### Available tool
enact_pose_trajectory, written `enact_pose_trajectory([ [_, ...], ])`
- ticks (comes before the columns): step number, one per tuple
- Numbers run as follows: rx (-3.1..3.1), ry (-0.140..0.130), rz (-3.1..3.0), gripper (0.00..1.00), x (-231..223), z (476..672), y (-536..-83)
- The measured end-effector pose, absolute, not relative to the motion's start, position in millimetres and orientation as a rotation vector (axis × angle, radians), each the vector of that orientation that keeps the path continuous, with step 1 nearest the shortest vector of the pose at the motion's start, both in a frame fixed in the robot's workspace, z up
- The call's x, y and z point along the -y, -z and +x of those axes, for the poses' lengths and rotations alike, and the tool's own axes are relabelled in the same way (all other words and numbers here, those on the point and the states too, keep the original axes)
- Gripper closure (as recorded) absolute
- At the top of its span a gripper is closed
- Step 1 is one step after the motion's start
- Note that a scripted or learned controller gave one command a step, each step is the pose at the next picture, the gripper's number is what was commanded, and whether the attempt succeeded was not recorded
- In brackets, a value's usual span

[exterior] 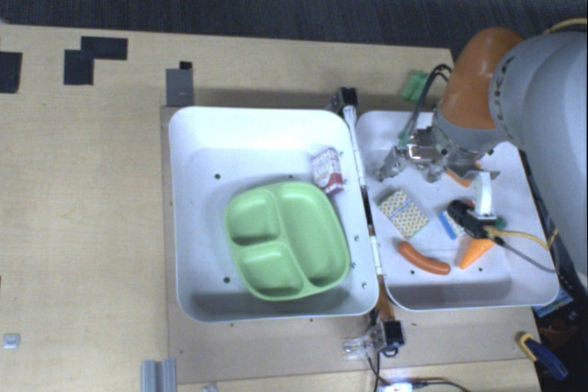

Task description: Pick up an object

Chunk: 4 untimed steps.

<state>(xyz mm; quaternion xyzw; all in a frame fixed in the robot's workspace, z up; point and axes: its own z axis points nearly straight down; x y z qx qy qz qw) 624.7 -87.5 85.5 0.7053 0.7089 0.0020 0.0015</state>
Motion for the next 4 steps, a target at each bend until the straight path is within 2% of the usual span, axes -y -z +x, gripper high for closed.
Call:
enact_pose_trajectory([
  [1, -2.226, -0.006, 2.212, 0.00, 87, 637.0, -86],
  [2, -2.223, -0.005, 2.215, 0.00, 119, 669.9, -86],
  [3, -2.227, -0.010, 2.205, 1.00, 118, 671.5, -98],
  [4, -2.221, -0.004, 2.215, 1.00, 206, 669.6, -86],
])
